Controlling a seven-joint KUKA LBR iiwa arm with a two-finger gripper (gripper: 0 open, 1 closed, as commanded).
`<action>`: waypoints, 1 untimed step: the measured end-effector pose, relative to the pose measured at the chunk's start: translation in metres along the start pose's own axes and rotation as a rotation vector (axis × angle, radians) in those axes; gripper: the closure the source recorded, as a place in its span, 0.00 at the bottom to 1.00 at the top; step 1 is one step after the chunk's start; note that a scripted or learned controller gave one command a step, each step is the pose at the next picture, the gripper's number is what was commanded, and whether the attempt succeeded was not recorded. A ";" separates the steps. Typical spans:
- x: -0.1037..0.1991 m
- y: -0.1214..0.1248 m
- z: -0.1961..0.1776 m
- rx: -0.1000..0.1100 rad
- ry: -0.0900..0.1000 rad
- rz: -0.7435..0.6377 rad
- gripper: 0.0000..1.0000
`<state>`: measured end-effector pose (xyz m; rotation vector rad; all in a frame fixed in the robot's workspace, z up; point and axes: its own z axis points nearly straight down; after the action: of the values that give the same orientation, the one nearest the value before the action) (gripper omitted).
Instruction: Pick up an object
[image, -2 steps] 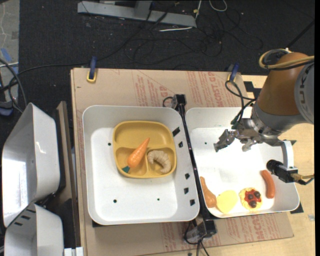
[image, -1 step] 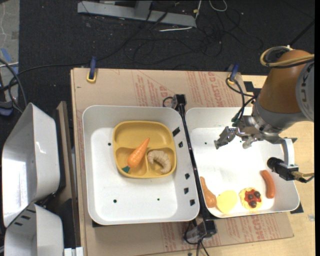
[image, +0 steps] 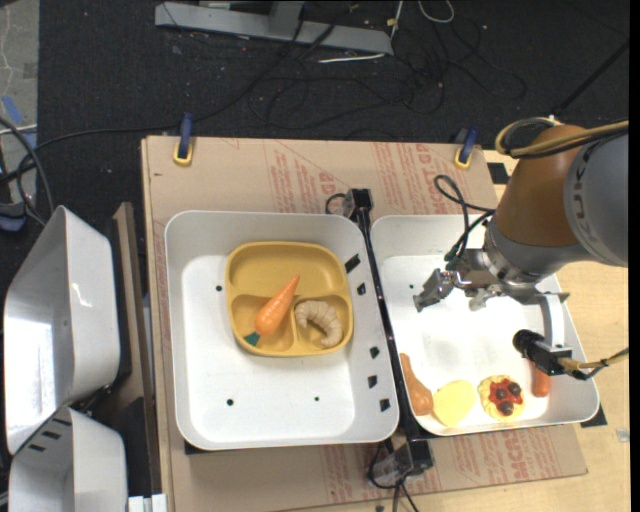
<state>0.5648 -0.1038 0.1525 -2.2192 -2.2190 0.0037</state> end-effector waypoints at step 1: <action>0.001 -0.001 0.054 0.001 0.000 0.001 0.00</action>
<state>0.5638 -0.1031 0.0986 -2.2198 -2.2174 0.0049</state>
